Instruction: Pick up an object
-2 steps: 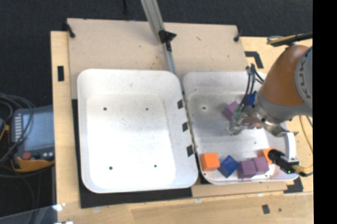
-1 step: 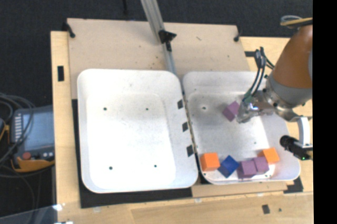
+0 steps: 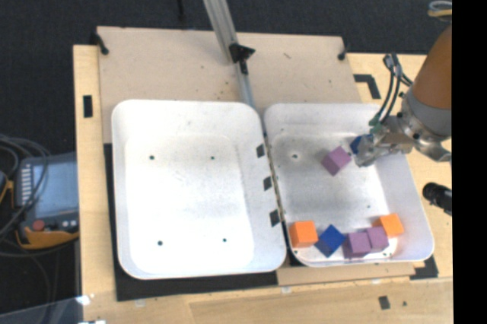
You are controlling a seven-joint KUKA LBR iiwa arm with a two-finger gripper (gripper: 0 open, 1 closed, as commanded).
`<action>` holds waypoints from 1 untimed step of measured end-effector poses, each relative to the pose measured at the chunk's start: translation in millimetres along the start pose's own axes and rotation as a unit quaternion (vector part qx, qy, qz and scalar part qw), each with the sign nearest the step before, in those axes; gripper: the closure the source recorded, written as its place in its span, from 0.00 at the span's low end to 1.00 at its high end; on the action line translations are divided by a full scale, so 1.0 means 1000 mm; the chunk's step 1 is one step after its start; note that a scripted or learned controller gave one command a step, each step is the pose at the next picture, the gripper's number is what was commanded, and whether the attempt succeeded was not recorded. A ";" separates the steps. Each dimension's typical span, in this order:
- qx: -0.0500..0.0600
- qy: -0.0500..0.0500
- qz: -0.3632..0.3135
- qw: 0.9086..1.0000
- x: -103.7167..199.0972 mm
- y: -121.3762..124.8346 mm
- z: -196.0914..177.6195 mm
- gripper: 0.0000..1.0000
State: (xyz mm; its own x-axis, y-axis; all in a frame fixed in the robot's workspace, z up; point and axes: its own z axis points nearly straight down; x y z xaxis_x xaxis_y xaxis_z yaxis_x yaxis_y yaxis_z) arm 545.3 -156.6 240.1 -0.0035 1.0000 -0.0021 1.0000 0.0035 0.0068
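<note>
One purple cube [image 3: 335, 160] lies loose in the right bin [image 3: 304, 125], upper middle, apart from the blocks along the near wall; claw [image 3: 364, 154] sits just beside it on its right, spread or pinched I cannot tell; step judged: approach; next needs straddling the cube; arm [image 3: 435, 90] enters from right, wrist low.
</note>
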 end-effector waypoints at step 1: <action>0.002 0.001 -0.001 1.000 -0.001 0.001 -0.018 1.00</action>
State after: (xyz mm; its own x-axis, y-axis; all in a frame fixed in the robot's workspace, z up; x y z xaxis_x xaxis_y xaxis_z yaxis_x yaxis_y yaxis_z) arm 546.3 -157.5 258.2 -0.0062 1.0000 -0.0004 1.0000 0.0062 0.0035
